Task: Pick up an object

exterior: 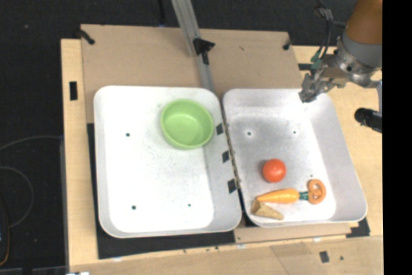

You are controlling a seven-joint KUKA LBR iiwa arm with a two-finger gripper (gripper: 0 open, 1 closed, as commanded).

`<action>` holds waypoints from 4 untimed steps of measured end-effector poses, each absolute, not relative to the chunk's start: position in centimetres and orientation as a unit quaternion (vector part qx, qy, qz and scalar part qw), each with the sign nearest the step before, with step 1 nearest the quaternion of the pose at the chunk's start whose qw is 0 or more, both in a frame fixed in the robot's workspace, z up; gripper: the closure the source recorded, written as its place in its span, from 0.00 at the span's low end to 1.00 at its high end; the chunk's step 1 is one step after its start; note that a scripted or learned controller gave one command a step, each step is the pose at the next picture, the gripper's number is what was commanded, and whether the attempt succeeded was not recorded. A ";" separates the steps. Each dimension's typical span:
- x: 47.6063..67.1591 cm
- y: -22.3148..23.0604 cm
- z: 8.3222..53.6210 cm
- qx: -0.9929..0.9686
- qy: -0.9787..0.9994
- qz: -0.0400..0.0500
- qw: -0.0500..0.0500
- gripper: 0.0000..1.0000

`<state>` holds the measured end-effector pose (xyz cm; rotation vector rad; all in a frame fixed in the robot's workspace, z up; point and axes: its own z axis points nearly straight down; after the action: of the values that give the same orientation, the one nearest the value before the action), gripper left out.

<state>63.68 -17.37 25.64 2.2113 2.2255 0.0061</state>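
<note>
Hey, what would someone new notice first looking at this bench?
Probably the lime green bowl, sitting alone near the top right of the left bin. Next, the bright cluster in the right bin's lower part: a red tomato, an orange carrot and a pretzel. The claw hovers over that bin's top right corner.

The arm [362, 26] reaches in from the right of the camera view, its orange band uppermost and the grey wrist below it angled down and toward the left. The gripper [309, 92] hangs at the end of the wrist, over the far right corner of the right bin [335, 138], close above that bin's rim. Thin cables run along the wrist down to the gripper.
</note>
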 end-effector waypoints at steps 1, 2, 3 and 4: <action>61.5 -11.7 26.1 0.705 0.710 0.001 0.000 1.00; 60.2 -6.9 26.7 0.704 0.710 0.001 0.000 1.00; 58.9 -2.1 25.3 0.705 0.709 0.000 0.000 1.00; 56.9 3.0 26.0 0.704 0.710 0.001 -0.001 1.00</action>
<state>56.87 3.01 26.04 2.2129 2.2330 0.0033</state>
